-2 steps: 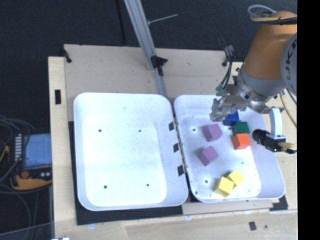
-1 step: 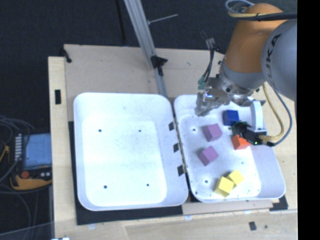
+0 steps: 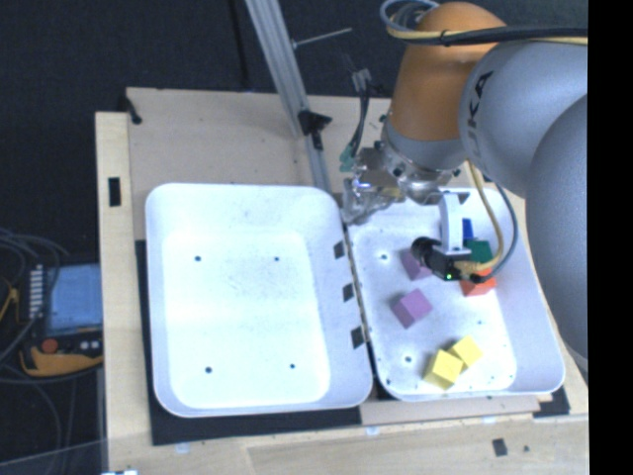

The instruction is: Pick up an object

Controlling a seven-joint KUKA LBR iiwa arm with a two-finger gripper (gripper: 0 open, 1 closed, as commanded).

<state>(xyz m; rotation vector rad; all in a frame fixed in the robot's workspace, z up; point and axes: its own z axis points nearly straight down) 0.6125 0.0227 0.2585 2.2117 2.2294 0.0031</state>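
Two yellow blocks (image 3: 454, 360) lie nearest, in the near part of the right bin (image 3: 516, 336). They touch at a corner, and the pair's long axis runs from near-left to far-right. Both look like matte, square-edged cubes. Just beyond them, well apart from both, a purple block (image 3: 411, 307) lies turned on the diagonal, with one corner pointing to the near side. A smaller purple piece (image 3: 412, 263) lies farther back, towards the middle of the bin. To its right an orange-red block (image 3: 479, 286) lies close to the bin's right side. It is partly covered by wrist hardware, so its shape is hard to judge.

The gripper (image 3: 361, 195) hangs over the far-left corner of the right bin, at the seam between the bins and away from every block. It is small and glinting here, and I cannot tell whether it is open or closed. Nothing can be seen in its grasp. Above it, the arm (image 3: 514, 97) comes in from the right, smooth grey with a glossy orange band.

Both bins are shallow white trays with rounded corners. The left bin (image 3: 163, 265) has a faintly speckled floor and four small dark dots. Three small dark tabs (image 3: 348, 292) line the seam. The bins rest on a black mat (image 3: 158, 428) on a pale board tabletop (image 3: 218, 137). A ribbed metal post (image 3: 282, 67) slants up at the far side. Left of the tabletop, a blue box (image 3: 75, 298) sits among cables on dark flooring.
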